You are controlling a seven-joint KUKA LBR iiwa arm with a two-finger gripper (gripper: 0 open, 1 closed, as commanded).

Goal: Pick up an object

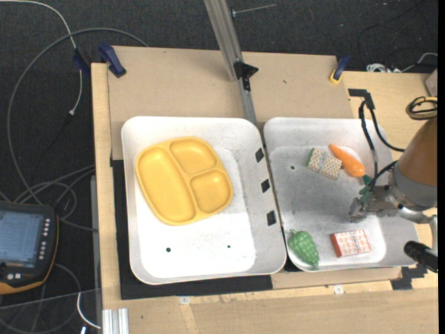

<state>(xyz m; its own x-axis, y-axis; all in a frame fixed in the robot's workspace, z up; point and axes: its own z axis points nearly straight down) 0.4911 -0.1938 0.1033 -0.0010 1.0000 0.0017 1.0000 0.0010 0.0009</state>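
The right bin (292,134) holds an orange carrot (347,160), a patterned block (325,163), a green bumpy toy (303,248) at the front left corner and a red-and-white box (350,242). My gripper (362,206) hangs low over the right side of this bin, just above the box and below the carrot. Nothing shows between its tips.
The left bin (198,245) carries a yellow divided tray (183,179). A metal pole (221,19) slants over the bench at the back. Black clips (265,185) line the seam between the bins. A cable (370,127) runs down to the wrist.
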